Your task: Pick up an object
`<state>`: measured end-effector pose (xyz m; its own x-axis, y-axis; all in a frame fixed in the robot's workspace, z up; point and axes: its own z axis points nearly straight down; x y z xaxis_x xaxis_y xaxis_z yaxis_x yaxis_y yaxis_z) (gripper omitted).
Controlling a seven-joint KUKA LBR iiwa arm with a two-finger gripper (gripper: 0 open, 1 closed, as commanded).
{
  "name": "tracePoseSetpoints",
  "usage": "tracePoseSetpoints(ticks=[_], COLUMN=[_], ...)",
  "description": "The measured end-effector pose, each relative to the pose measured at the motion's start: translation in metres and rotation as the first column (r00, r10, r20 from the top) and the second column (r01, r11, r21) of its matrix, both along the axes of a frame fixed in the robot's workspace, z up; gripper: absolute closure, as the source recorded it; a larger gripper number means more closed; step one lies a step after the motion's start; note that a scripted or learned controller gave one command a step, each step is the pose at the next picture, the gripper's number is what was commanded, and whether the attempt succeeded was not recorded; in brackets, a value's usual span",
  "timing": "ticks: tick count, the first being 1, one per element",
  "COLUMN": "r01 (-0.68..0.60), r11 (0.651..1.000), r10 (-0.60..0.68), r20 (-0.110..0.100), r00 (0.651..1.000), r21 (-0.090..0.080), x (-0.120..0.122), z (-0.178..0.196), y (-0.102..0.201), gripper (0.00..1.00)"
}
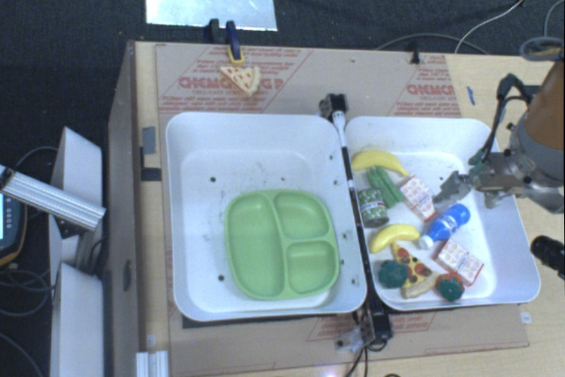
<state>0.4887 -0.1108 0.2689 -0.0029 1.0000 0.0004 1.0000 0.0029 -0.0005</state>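
Your left shallow white bin (177, 190) holds a green divided plastic tray (282, 243); the right white bin (512, 269) carries toy food. End effector (455, 187) hovers near its right edge, grip unclear.

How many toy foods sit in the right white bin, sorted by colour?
Yellow plastic bananas: 2
Green toys (bean pods, can, two broccoli): 4
Red-and-white cartons: 2
Blue bottle: 1
Pizza slice: 1
Total: 10
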Motion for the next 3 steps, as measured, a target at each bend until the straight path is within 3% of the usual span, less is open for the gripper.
tracePoseSetpoints(ticks=[1, 2, 3], r01=[0.002, 0.002, 0.002], r11=[1.000, 1.000, 1.000], r10=[-0.002, -0.002, -0.002], r20=[0.000, 0.003, 0.004], r00=[1.000, 1.000, 1.000], r21=[0.000, -0.001, -0.001], x=[0.054, 0.062, 0.063], z=[-0.077, -0.184, -0.174], y=[-0.019, -0.038, -0.038], gripper=[0.00, 0.00, 1.00])
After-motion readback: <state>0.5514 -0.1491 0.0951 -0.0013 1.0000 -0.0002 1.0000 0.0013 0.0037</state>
